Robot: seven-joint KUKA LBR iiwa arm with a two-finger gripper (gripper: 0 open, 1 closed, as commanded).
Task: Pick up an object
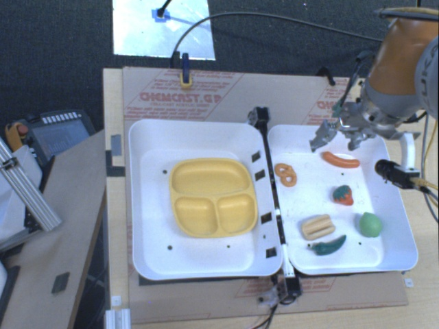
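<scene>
camera view looks down on the two-finger gripper (339,136), which hangs at the end of the grey arm with its orange band (406,53) over the far part of the right white bin (398,252). its two fingers (322,139) stand apart, with nothing between them.

the orange sausage-shaped toy (341,160) lies on the bin floor just beside the gripper, on its near side, a little to the right of the left fingertip; it looks clear of the fingers, though the slanted view makes the height gap hard to judge.

taking that sausage as the landmark, the rest of the right bin's contents lie thus: an orange pretzel-shaped toy (285,175) lies to its left, near the bin's dividing edge; a red strawberry toy with a green top (343,195) lies just nearer the camera; a green round fruit toy (370,225) lies nearer again and to the right; a tan bread-roll toy (317,226) lies nearer and a little left; and a dark green pepper-shaped toy (328,245) lies just beyond the roll, nearest the front rim.

well to the sausage's left, the left white bin (147,184) holds a yellow plastic tray with three compartments (212,197), lying flat near its middle.
</scene>
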